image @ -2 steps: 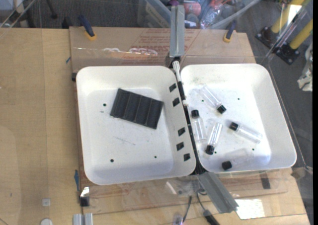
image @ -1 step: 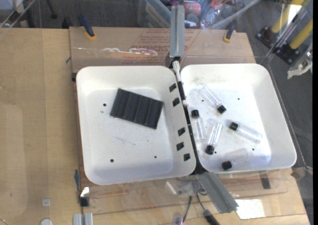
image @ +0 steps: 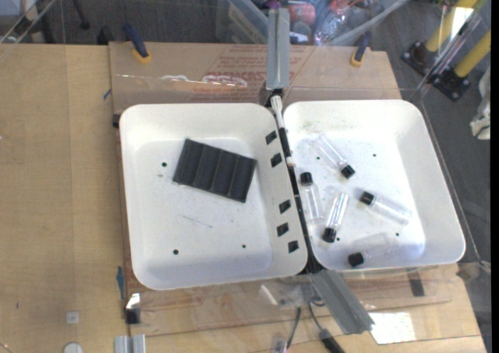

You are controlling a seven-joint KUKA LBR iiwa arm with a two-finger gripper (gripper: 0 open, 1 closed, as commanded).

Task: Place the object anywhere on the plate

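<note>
Pincer grip cannot be told from this view. Several clear vials (image: 335,155) with black caps lie scattered on the floor of the right bin (image: 437,188). A dark ribbed plate (image: 214,170) lies flat in the left bin (image: 148,211), askew to its walls and well apart from the vials.

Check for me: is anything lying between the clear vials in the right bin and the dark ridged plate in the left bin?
Only the raised rims where the two bins meet separate the vials from the plate. The floor around the plate looks bare.
</note>
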